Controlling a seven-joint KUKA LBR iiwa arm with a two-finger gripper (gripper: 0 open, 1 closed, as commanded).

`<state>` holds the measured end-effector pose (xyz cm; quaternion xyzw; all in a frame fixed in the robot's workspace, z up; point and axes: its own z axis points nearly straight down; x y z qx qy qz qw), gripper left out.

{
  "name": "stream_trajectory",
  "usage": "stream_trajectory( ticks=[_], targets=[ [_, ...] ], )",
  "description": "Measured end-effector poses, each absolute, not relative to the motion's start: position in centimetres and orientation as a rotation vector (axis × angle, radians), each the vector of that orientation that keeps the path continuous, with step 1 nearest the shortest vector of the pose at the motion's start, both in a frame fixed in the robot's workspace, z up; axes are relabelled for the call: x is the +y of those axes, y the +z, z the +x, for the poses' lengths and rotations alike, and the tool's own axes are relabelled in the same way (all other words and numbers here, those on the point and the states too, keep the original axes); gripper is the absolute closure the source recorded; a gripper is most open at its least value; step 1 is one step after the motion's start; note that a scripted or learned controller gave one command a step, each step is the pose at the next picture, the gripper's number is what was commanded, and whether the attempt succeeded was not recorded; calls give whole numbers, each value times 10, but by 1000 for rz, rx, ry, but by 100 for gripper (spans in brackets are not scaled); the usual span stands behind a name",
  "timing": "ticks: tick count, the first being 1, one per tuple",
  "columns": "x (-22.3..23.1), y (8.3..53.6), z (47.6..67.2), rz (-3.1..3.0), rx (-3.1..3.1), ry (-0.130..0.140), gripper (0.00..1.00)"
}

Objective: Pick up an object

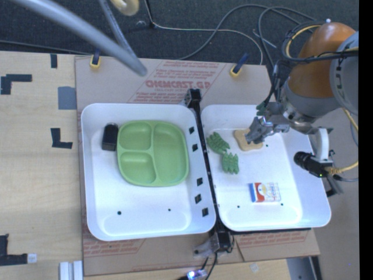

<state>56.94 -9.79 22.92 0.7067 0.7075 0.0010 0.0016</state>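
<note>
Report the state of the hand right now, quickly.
Hand: down over the tan flat piece in the right bin; open or closed cannot be told, and no grasp is visible.

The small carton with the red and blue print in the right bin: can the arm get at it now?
Probably yes. The carton lies flat and apart from the green pieces, nothing over it, and the gripper hovers in the same bin.

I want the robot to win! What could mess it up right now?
The gripper sits at the edge of the flat tan piece, not over its middle, so it may slip off or just push it along. The piece lies flat in the right bin, which could make it hard to grab. The green toy lies close by and might get bumped if the piece slides that way.
</note>
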Motion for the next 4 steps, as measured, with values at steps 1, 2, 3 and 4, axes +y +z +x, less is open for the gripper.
stream_trajectory(
  ticks=[1, 2, 3, 4],
  targets=[
    [-50, 219, 589, 2216, 2229, 0, 100],
    [1, 209, 600, 2217, 2228, -2, 100],
    [60, 220, 615, 2215, 2229, 2, 100],
    [103, 225, 637, 2216, 2228, 2, 100]
  ],
)
